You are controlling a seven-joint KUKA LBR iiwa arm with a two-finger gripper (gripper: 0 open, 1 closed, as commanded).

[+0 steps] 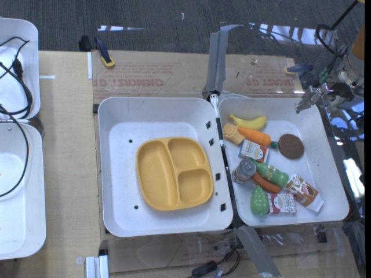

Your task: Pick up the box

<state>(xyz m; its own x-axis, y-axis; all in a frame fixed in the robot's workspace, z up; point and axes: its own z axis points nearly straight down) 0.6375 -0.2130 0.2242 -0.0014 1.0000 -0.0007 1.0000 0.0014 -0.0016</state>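
Three small boxes lie among toy food in the right bin (333,172). A green-and-white carton (253,150) sits near the bin's middle. A red-and-white box (282,203) lies flat at the front, and an orange-brown juice carton (303,190) rests beside it at the front right. My gripper (308,100) hovers over the bin's far right corner, well away from all three boxes, with nothing seen in it.
Around the boxes lie a banana (247,121), a carrot (254,135), a brown disc (291,146), a green bottle (272,174) and a green fruit (259,200). The left bin (116,155) holds a yellow divided plate (174,172). Cables and white trays stand at far left.
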